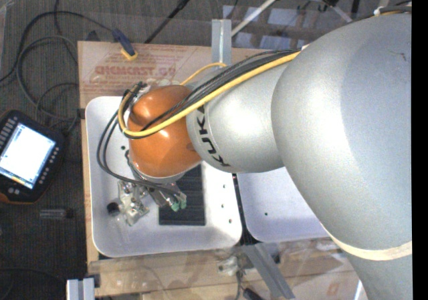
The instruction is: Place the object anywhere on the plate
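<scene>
The arm (pixel 281 125) is stretched from the right across the counter, so the pincer (pixel 137 204) is hung low over the left bin (pixel 100 225), probably to work there. How the pincer is set cannot be told. A dark flat slab (pixel 190 208) is seen beside it in that bin. The task's object cannot be picked out.

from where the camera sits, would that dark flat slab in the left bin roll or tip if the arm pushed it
The dark slab lies flat on the left bin's floor, so it would more likely slide than roll or tip. Its straight edges suggest it is stiff, though the arm hides part of it. The smooth white floor may let it skid. Its weight cannot be judged.
</scene>
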You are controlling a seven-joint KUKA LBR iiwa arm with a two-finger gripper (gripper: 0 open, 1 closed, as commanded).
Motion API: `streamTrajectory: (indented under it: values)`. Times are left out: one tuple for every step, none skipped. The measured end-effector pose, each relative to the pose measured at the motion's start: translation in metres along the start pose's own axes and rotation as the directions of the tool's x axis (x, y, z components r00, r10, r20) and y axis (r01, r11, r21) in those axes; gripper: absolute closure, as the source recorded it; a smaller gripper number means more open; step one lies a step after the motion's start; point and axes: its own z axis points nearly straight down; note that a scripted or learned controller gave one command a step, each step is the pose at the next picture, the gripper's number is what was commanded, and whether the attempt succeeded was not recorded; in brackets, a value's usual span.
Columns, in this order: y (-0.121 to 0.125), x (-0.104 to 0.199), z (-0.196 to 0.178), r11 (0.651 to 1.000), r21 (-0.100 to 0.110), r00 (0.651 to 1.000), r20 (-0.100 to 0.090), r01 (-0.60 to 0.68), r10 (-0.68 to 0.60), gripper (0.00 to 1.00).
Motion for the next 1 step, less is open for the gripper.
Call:
streamTrajectory:
  values:
    - [0.0030,0.0022,0.0132,0.941,0.009,0.941,0.017,0.339,-0.339,1.00]
